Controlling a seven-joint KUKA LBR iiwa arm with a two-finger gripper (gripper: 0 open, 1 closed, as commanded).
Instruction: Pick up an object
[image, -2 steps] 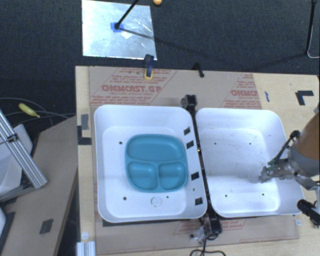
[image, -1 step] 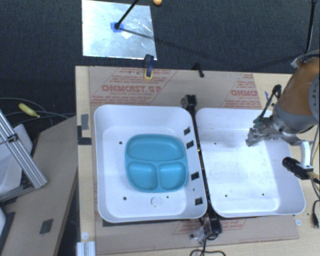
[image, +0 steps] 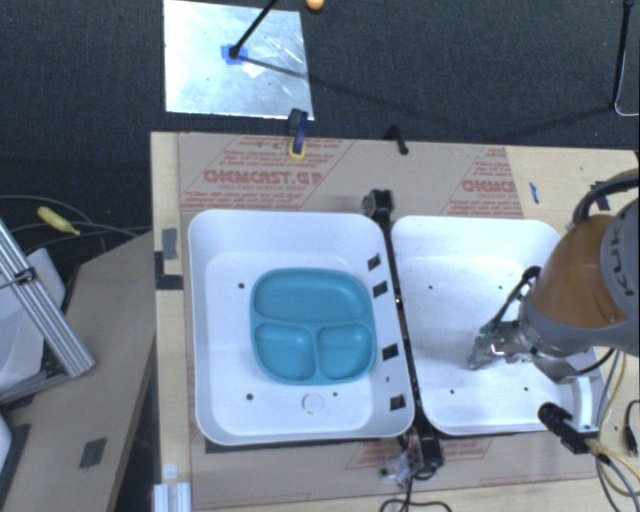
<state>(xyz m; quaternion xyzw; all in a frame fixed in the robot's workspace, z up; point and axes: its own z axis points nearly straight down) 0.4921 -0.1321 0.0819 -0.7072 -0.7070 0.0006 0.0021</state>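
The worktop (image: 420, 165) is covered with a brown cardboard sheet that has red printed letters, and two shallow white bins sit on it side by side, touching along a dark middle strip with small black clips. In the left bin (image: 215, 260) a blue-green tray (image: 310, 325) with three compartments lies flat near the centre, with its two small compartments toward the near edge. The right bin (image: 450, 260) has a white floor with a few small dark dots. The grey arm with its orange band (image: 590, 270) comes in from the right and hangs over the right bin, well apart from the tray. The claw (image: 487, 352) is low over the floor of that bin, but it is small and blurred, so I cannot tell its state. Behind the worktop there is a dark carpet floor (image: 460, 60) with a shiny silver sheet (image: 235, 60) lying on it. At the left stands a lower beige surface (image: 110, 380) with metal rails (image: 35, 310).
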